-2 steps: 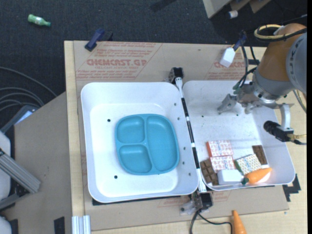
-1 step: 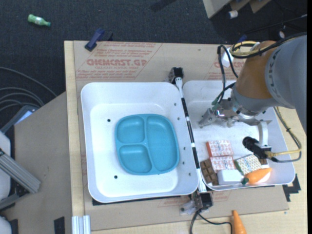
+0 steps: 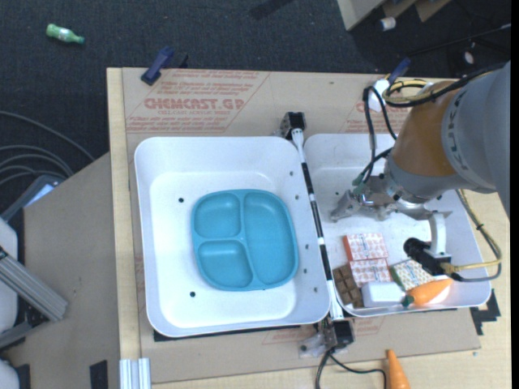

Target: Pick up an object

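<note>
The carrot (image 3: 430,292), orange and tapered, lies in the lower right corner of the right bin (image 3: 340,156), its long axis running left to right and tilted slightly, beside a patterned packet (image 3: 365,248) and a brown bar (image 3: 347,286). The arm (image 3: 442,140) covers much of that bin. The claw (image 3: 362,205) hangs over the bin's middle; its spread is unclear. A blue divided plate (image 3: 243,239) sits in the left bin (image 3: 154,185).

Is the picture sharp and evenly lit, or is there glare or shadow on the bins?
Camera view: mostly sharp and bright; the blue tray in the left bin casts only a soft shadow; the arm shades the right bin near it; the small items look slightly blurred; no strong glare.
</note>
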Controlling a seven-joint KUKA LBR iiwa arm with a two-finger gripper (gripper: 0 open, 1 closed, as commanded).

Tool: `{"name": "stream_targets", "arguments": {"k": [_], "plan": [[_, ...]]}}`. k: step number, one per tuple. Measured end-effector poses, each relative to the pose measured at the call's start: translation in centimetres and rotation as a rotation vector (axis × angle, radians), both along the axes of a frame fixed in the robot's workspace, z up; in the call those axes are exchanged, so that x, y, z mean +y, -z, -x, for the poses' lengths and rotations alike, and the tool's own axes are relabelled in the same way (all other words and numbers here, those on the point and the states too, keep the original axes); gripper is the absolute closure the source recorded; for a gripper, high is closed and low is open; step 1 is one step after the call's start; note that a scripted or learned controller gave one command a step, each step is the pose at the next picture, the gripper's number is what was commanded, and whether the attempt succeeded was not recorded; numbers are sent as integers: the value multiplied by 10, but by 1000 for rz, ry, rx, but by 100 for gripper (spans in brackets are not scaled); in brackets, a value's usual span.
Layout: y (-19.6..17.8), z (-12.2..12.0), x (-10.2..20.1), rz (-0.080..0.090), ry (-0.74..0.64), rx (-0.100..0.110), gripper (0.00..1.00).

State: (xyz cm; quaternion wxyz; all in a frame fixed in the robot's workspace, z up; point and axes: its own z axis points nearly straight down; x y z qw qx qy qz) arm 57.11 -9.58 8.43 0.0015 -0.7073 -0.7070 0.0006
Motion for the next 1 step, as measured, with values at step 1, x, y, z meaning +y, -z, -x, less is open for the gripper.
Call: {"name": "stream_targets", "arguments": {"k": [1], "plan": [[0, 44, -3, 0, 0, 0, 0]]}}
